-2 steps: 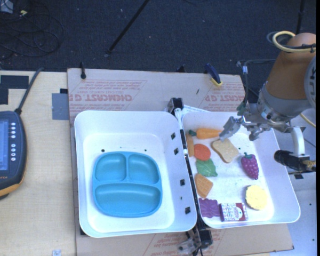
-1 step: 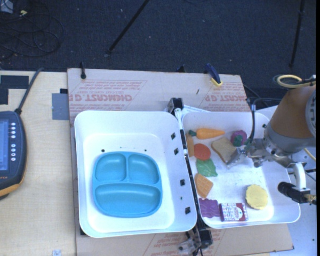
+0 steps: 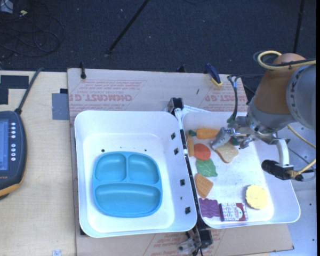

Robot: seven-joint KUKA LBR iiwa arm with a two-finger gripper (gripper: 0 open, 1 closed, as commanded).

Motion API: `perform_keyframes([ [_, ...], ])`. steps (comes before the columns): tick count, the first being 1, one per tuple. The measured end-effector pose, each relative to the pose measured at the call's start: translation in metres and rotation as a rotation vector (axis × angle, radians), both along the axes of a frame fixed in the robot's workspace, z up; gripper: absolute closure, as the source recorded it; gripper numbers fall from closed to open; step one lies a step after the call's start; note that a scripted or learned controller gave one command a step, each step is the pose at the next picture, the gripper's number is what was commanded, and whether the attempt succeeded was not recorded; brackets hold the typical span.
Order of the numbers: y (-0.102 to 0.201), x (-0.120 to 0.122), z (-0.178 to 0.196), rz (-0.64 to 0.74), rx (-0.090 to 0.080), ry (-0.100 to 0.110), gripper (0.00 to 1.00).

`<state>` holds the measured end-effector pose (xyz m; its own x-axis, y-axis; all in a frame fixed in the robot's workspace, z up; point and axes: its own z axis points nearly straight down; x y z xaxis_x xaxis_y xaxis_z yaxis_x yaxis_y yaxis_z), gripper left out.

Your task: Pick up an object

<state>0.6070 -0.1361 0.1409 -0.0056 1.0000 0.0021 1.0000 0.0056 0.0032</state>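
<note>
The right bin (image 3: 280,209) holds several toy foods. An orange carrot-shaped piece (image 3: 206,133) lies near its back left, with a red tomato (image 3: 202,152), a green leaf (image 3: 206,168) and an orange wedge (image 3: 204,184) in a row below it along the left wall. A tan bread slice (image 3: 228,153) lies toward the middle. My gripper (image 3: 224,139) hangs low over the bin, just above the bread slice's back edge and right of the carrot piece. I see nothing held in it.
A yellow round piece (image 3: 256,197), a pink-and-white box (image 3: 233,212) and a purple item (image 3: 208,207) lie along the right bin's front. A blue divided plate (image 3: 127,183) sits in the left bin (image 3: 85,143). A tablet-like pendant (image 3: 2,148) lies at far left.
</note>
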Motion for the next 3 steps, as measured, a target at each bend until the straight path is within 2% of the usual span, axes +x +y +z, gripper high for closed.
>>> perform_keyframes([
  [1,0.057,-0.018,-0.055,-0.003,-0.001,0.007,0.00],
  [2,0.054,-0.093,-0.054,-0.008,0.000,0.012,0.00],
  [3,0.041,-0.068,-0.016,-0.006,-0.003,0.003,0.00],
])
